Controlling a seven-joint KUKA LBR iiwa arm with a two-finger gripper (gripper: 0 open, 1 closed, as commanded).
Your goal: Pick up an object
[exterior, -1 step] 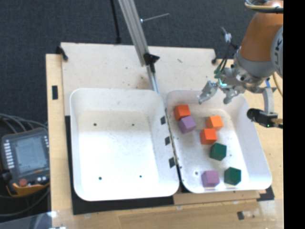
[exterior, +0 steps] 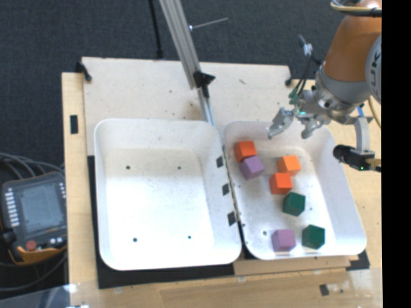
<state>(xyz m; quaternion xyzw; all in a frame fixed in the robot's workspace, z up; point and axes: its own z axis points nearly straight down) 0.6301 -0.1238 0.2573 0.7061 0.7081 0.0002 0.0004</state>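
The right bin (exterior: 347, 197) holds several small blocks: an orange one (exterior: 244, 150) touching a purple one (exterior: 252, 167) at the upper left, two orange ones (exterior: 289, 164) (exterior: 280, 183) in the middle, a green one (exterior: 294, 204) below them, and a purple (exterior: 282, 239) and a green (exterior: 313, 236) near the front. My gripper (exterior: 294, 126) hangs open above the bin's far edge, with nothing between its fingers, up and right of the orange and purple pair.
The left bin (exterior: 160, 194) lies beside the right one. A slanted metal pole (exterior: 183, 43) rises from the gap between the bins. A teach pendant (exterior: 35, 210) sits at the far left, off the bench.
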